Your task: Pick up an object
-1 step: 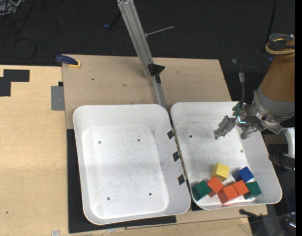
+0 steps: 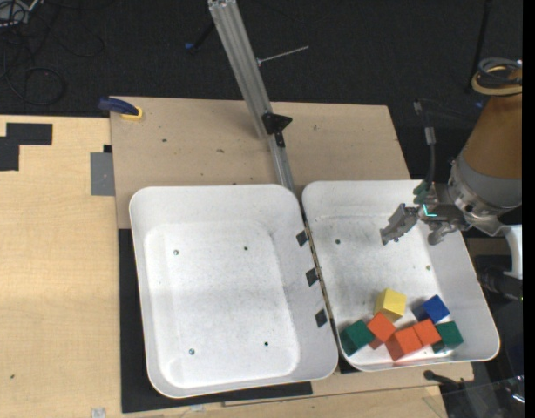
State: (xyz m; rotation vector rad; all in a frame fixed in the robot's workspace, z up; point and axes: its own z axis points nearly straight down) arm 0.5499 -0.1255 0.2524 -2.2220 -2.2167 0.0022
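Wooden bench (image 2: 215,146) bearing two white bins; gripper (image 2: 416,225) hovering over right bin (image 2: 355,207), fingers spread, grasping nothing. Blocks (image 2: 405,325) crowding near corner, risking missed or double grab.

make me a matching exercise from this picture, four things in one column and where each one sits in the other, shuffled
Things:
1. yellow cube-shaped block
2. blue cube-shaped block
3. robot hand
4. blue and yellow clamp

Places:
A. on the bench's far left corner, outside the bins
B. above the right white bin's far half
C. at the far right of the block cluster
D. at the top of the block cluster, left of the blue one

Pairs: 1-D, 2-C, 3-B, 4-A
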